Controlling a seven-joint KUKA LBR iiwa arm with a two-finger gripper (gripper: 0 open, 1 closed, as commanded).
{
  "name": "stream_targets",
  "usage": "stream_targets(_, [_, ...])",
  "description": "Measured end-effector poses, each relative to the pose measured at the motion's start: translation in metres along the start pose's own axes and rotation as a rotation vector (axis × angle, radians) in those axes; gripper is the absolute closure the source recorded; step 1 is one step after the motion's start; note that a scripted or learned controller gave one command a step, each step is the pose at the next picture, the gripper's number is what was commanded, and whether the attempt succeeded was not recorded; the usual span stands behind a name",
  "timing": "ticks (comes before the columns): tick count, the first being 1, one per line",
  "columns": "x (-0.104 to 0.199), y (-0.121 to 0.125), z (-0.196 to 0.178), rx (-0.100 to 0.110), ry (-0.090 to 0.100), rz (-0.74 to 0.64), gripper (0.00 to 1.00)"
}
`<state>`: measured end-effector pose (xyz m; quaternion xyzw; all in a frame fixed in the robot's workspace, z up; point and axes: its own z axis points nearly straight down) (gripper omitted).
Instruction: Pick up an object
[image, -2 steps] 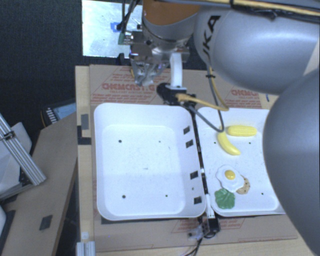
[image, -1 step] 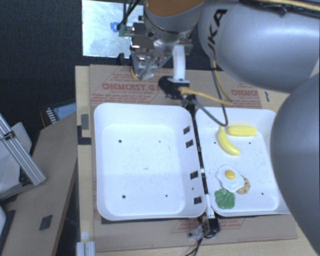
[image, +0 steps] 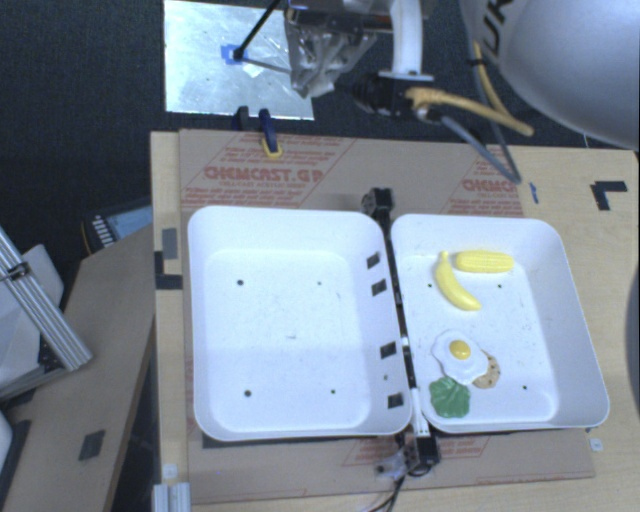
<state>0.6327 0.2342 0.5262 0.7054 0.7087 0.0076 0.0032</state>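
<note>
The right bin (image: 570, 330) holds several toy foods. A yellow banana (image: 454, 284) lies near its back left, with a yellow corn cob (image: 485, 262) touching its top end. Toward the front left sit a fried egg (image: 461, 355), a green leaf (image: 450, 397) just below it, and a brown cookie (image: 488, 376) tucked under the egg's right edge. My gripper (image: 318, 62) hangs high at the top of the view, beyond the bench's back edge and well away from both bins.
The left bin (image: 290, 320) stands beside the right one, joined by a black clip strip (image: 388, 300). A yellow cable (image: 470, 105) and hoses trail from the arm at the top right. A metal rail (image: 35, 310) lies off the bench at left.
</note>
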Motion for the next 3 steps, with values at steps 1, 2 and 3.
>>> stream_targets(1, [0.000, 0.001, -0.003, 0.010, -0.004, -0.002, 1.00])
stream_targets(2, [0.000, 0.001, -0.014, 0.008, -0.002, -0.005, 1.00])
stream_targets(3, [0.001, 0.001, -0.025, 0.006, -0.002, -0.008, 1.00])
